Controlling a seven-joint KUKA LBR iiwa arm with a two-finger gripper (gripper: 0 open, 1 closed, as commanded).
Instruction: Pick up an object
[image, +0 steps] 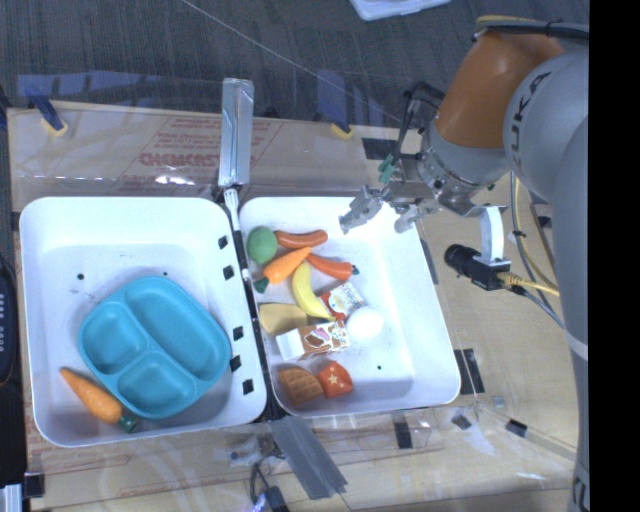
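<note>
**Hovering claw above the food bin, nothing held**

Reaching in from the right, the grey arm (540, 110) holds its claw (382, 212) over the far edge of the right bin (425, 300). The two fingers (358, 213) are spread apart with bare space between them, and no object sits in that gap. The claw hangs above the bin's upper rim, apart from the food below it.

The things to pick lie in the right bin, crowded toward its left wall. A green round fruit (262, 244) sits at the top left, with a sausage (301, 239) just beside it. Below these an orange carrot (286, 265) lies at a slant, touching a red-orange pepper (331, 267). A yellow banana (307, 291) runs down the middle. Near it are a small printed packet (345, 299), a white egg (364, 324) and a white carton (313, 340). A bread roll (297, 383) and a red tomato (335, 379) rest by the near wall, side by side.

The left bin (50, 230) holds a blue divided plate (152, 345). A second carrot (91, 395) lies just beside the plate's lower left edge.
</note>
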